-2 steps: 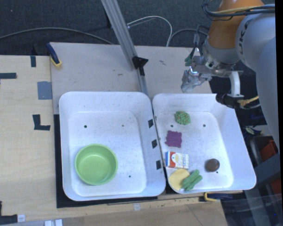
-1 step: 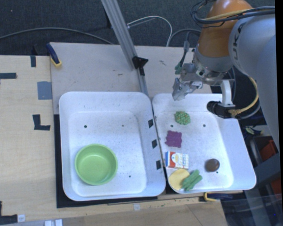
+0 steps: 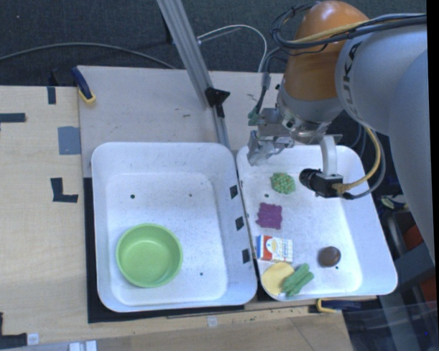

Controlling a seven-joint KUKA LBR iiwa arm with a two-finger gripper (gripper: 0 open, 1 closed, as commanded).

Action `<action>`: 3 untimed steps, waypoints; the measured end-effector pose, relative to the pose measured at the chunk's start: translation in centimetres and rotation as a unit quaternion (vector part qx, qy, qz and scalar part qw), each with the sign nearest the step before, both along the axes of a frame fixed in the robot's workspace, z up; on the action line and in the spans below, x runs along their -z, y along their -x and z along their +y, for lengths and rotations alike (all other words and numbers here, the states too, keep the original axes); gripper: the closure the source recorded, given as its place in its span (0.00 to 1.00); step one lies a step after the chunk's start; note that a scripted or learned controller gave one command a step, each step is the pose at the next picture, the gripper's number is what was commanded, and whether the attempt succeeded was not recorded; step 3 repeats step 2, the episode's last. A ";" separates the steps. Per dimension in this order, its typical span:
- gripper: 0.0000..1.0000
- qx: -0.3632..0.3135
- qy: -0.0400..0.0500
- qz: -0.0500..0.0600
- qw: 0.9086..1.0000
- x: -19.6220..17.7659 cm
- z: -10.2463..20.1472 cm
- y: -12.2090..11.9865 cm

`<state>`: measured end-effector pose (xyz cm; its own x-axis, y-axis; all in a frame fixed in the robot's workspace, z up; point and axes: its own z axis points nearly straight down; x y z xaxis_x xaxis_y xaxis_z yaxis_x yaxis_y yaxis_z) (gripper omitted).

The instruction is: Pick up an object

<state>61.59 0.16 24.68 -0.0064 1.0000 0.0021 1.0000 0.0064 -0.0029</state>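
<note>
My gripper point(image 3: 265, 151) hangs over the far left corner of the right bin point(image 3: 365, 224), open, with nothing between its fingers. Just in front of it lies a bumpy green ball point(image 3: 282, 183). Nearer the camera are a purple square piece point(image 3: 270, 215) and a small red and white box point(image 3: 274, 247). A yellow piece point(image 3: 276, 277) and a green pod point(image 3: 298, 279) sit together at the bin's near edge. A brown ball point(image 3: 329, 256) rests to their right.
The left bin point(image 3: 161, 162) holds a green bowl point(image 3: 149, 254) in its near left part. A slanted metal pole point(image 3: 194, 53) rises behind the bins. A black cable fitting point(image 3: 320, 182) on the arm hangs over the right bin.
</note>
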 end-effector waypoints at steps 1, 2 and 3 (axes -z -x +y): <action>1.00 0.000 0.001 0.001 1.000 1.5 4.7 3.1; 1.00 -0.001 0.000 0.001 1.000 0.7 9.6 5.7; 1.00 -0.001 0.000 0.001 1.000 0.7 9.6 5.7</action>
